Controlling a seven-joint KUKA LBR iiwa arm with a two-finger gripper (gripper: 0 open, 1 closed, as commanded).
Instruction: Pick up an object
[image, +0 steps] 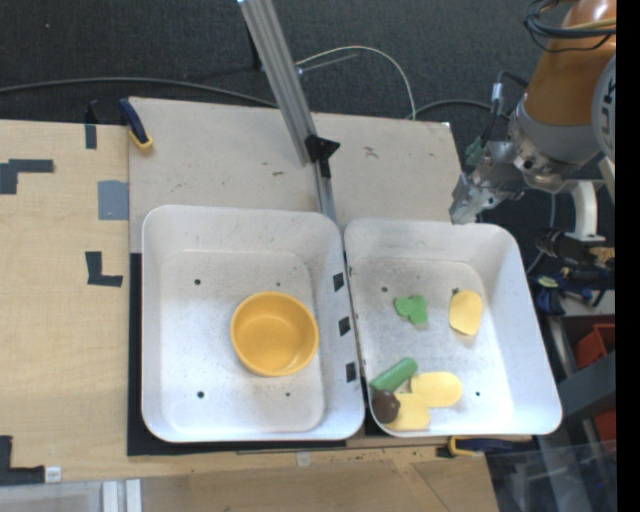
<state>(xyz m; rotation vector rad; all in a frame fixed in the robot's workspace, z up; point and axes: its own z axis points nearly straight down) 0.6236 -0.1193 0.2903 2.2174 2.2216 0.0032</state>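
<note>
Claw (468, 208) above the far rim of the right bin (520, 270), near its back corner; whether wide or narrow, impossible to tell. Nothing seen between its tips. Below, inside that bin: small green piece (410, 309), pale yellow piece (466, 312), green cylinder (393, 376), brown lump (386, 406), flat yellow pieces (430, 395) at the near edge. Yellow bowl (274, 333) upright in the left bin (160, 300).

A single fixed camera sits above the desk (60, 300), looking down at a slant from fairly near. Two white bins fill the middle, the left bin (165, 330) and right bin (510, 330). The arm (565, 95) enters from the right.
</note>
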